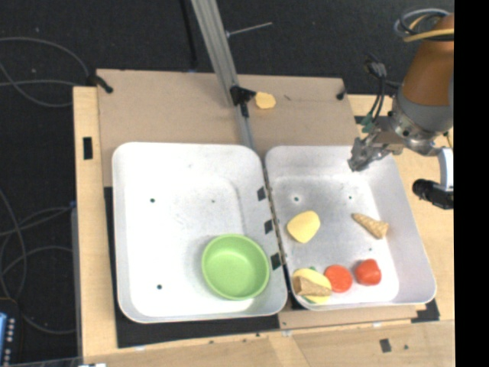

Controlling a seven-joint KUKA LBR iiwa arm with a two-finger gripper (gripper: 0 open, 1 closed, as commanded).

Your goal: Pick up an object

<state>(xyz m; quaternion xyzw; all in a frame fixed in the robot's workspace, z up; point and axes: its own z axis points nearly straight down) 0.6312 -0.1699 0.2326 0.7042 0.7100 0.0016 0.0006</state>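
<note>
From the overhead camera, you see the end effector (361,157) hanging over the upper right corner of the right-hand shallow white bin (412,235), nothing under it but bare bin floor; whether it is open or closed you cannot tell at this angle. The candidates lie lower in that bin: a pale yellow rounded piece (303,226) near the middle, a tan cone-shaped piece (370,225) to its right, and along the near edge a yellow-and-brown piece (312,284), an orange-red ball (338,277) and a red chunk (368,271). The cone sits apart, probably the easiest reach. A green plastic bowl (234,266) rests in the left white bin (153,182). A small yellow bit (265,100) lies stray on the tabletop (153,105).
</note>
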